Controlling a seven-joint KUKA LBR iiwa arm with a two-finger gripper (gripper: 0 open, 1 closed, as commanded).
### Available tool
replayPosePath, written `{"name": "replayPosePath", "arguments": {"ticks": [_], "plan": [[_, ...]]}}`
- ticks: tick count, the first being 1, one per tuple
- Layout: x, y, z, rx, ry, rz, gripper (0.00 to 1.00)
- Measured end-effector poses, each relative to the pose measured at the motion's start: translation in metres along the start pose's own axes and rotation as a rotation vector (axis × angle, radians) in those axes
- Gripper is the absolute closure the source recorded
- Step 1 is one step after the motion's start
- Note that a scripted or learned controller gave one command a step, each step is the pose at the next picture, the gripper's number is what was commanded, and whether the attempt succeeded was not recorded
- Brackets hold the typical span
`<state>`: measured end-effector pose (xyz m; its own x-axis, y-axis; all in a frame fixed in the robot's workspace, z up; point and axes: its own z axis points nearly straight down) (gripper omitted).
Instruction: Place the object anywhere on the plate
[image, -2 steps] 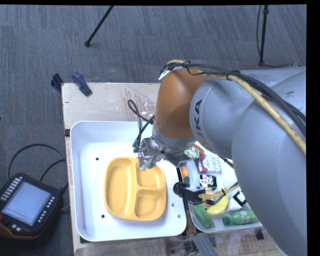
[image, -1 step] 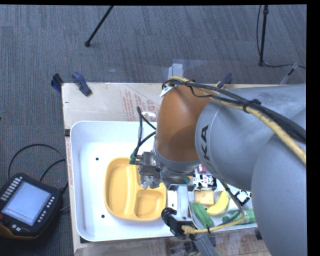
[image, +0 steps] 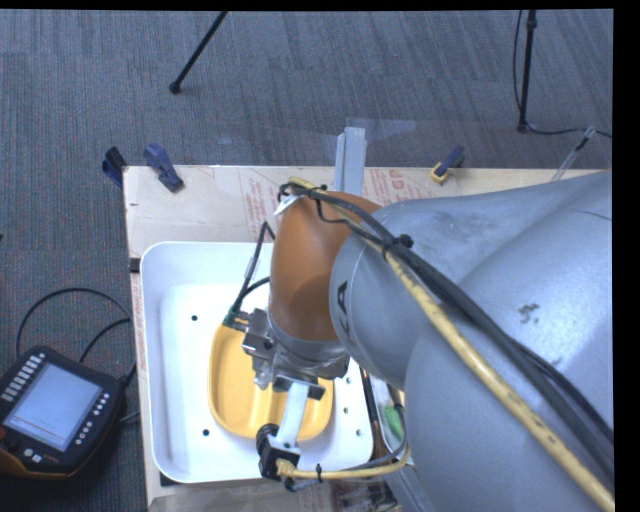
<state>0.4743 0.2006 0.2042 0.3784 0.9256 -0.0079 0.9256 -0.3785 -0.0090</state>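
Though hung right over the plate (image: 226, 388), hides a good part of it under the wrist (image: 288, 362).

From the camera view: yellow plate lying flat in the left bin (image: 152, 300), toward the near right part, with bare yellow showing on the left and along the near edge. Arm (image: 480, 330) reaching in from the right, orange band (image: 305, 270) above the plate's far edge, wrist pointing down at the plate's right half. Cannot tell whether jaws are spread or pressed together, being buried beneath the wrist. Cannot make out any object between them, nor any lying on the bare part of the plate. Only other candidate: a green scrap (image: 393, 424) peeping out just past the left bin's right rim, mostly covered by the arm. Too little of it to say what it is or which bin holds it.

Judging from the pose: either at the placing step, held low over the plate for release, or just past it. Cannot settle which from this angle. If carrying, calls next for parting the jaws low over the plate, then a straight lift clear. If empty, calls for lifting away to check that the object rests on the yellow and not on the white floor beside it. Worth making that rise vertical, with the plate's rim so close by.
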Motion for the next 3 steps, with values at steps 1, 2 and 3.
{"name": "replayPosePath", "arguments": {"ticks": [1, 2, 3], "plan": [[-0.007, 0.036, 0.014, -0.001, 0.001, 0.19, 1.0], [-0.056, 0.07, -0.014, -0.003, 0.003, -0.237, 1.0], [-0.004, 0.027, 0.0, -0.001, 0.001, -0.234, 1.0]]}}
